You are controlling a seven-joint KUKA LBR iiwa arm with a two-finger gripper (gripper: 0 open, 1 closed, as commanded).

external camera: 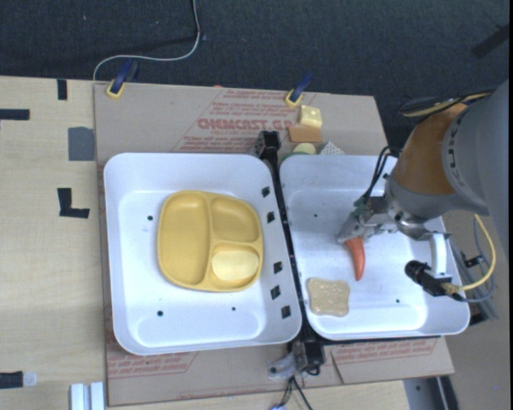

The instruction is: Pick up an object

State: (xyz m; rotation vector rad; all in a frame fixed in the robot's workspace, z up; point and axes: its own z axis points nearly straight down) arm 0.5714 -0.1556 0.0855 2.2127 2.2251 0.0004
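In the right bin, an orange carrot lies pointing toward the front. My gripper hangs right over the carrot's upper end and seems to touch it. The grey arm with its orange band reaches in from the right. A tan, flat slice of bread lies near the right bin's front left corner. The left bin holds a yellow divided plate, with a pale round piece in its lower right compartment.
Behind the bins, on the cardboard, sit a yellow block and a small pale green item. Black clips run along the seam between the bins. A black cable connector hangs beside the gripper at the right.
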